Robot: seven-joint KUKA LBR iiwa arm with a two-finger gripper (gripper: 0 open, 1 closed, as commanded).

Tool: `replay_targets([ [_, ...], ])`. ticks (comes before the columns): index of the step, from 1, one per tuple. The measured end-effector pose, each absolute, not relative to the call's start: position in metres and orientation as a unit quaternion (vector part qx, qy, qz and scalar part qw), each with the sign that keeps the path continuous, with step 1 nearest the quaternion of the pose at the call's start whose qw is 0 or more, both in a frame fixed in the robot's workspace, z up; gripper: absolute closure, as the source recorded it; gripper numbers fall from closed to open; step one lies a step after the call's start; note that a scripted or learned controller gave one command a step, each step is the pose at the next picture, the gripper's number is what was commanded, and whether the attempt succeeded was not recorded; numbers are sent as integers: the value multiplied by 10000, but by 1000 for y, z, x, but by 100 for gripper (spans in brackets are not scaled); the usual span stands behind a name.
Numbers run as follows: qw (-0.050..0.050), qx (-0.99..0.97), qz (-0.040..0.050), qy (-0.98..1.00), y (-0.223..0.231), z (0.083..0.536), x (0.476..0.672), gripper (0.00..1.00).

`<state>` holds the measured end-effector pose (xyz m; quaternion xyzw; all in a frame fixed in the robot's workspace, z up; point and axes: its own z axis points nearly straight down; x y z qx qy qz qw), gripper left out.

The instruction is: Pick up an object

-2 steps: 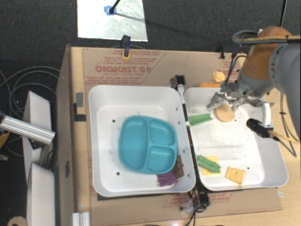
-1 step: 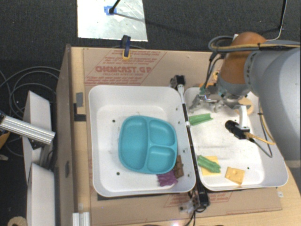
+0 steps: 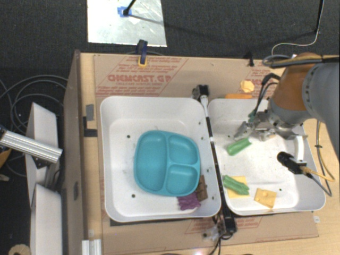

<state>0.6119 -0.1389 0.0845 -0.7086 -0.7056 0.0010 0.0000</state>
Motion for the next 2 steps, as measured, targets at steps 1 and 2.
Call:
replay_targets([
  [1, 12, -7049, 0, -7093, -87, 84, 594, 0],
  [2, -14, -7056, -14, -7086, -90, 95, 596, 100],
])
